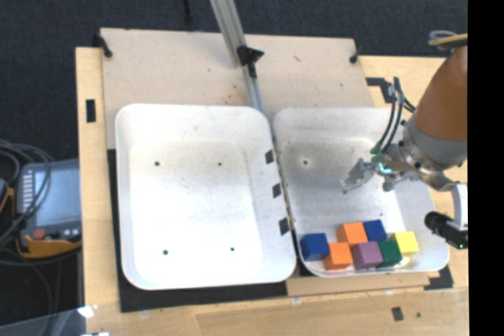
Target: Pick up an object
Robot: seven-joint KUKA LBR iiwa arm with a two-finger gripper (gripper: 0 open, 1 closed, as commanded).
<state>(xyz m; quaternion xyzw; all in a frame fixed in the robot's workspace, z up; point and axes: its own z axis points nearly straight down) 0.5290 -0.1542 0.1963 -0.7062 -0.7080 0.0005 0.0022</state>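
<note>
In the right bin (315, 138), the gripper (370, 175) hangs with fingers parted, holding nothing; coloured blocks (361, 245) cluster at six o'clock from it, apart.

Both bins, the left bin (197, 193) and the right bin (331, 145), were white with grey smudges and a few dark dots. Along the right bin's near edge sat two blue blocks (314, 245), two orange (353, 232), one purple (366, 253), one green (390, 251) and one yellow (406, 241). The arm (442, 110) wore orange above grey.
</note>
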